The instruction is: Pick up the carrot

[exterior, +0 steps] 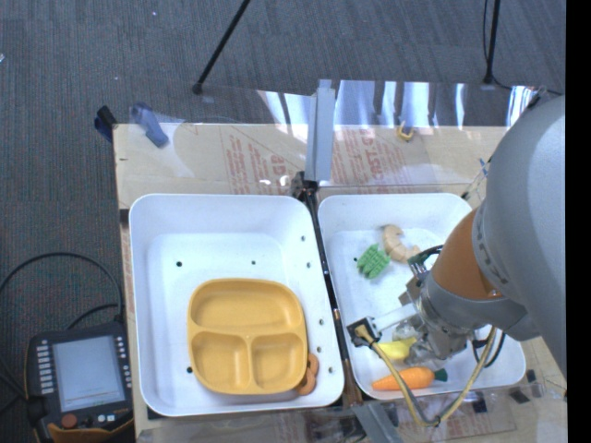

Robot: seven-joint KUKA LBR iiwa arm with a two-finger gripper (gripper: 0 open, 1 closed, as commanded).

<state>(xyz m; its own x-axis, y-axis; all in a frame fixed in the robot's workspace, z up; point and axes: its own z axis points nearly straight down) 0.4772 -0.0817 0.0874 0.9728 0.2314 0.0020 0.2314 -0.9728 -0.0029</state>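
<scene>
Carrot [404, 379] is lying flat at the near edge of the right bin [343, 212], not lifted yet. The gripper [427, 351] hangs just above it; can't tell its state.

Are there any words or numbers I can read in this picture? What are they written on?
Red print on the cardboard behind the bins: upside down and blurred, too unclear to read.
Screen of the handheld pendant at the lower left: too small and washed out to read.
Yellow tray, carrot, bins: no writing that I can see.
</scene>
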